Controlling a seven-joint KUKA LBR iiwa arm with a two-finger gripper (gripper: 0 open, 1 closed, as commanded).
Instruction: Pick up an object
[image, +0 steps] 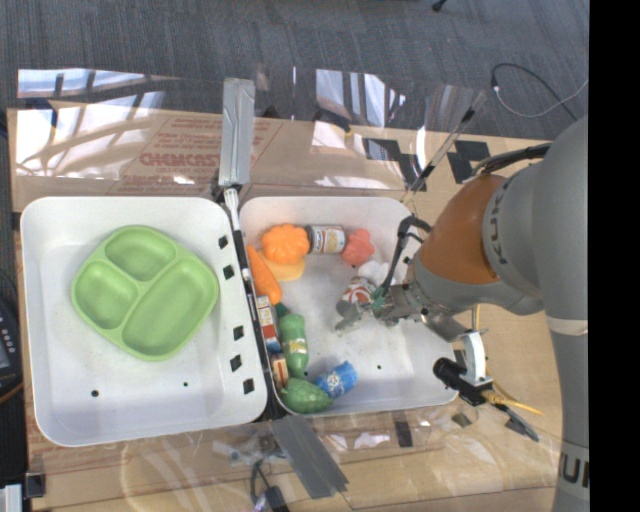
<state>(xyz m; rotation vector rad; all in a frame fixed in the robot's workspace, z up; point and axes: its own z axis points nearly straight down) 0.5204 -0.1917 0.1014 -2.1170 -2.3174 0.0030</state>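
Landmark: right bin (420, 385). Arm comes in over its right wall; gripper (352, 312) is low near the bin's middle. Whether the claw is released or clenched: cannot tell, the wrist hides too much.

Loose objects crowd the bin's left wall, probably where they slid: orange toy (285, 247), carrot (265, 277), green bottle (293, 343), green pepper (304, 397), blue can (337, 379). Small jar (326, 240) and pink piece (358, 246) lie by the far wall. A small red-and-white item (359, 291) sits just beside the claw, likely the target. Green divided plate (145, 291) lies in the neighbouring left bin (40, 330).
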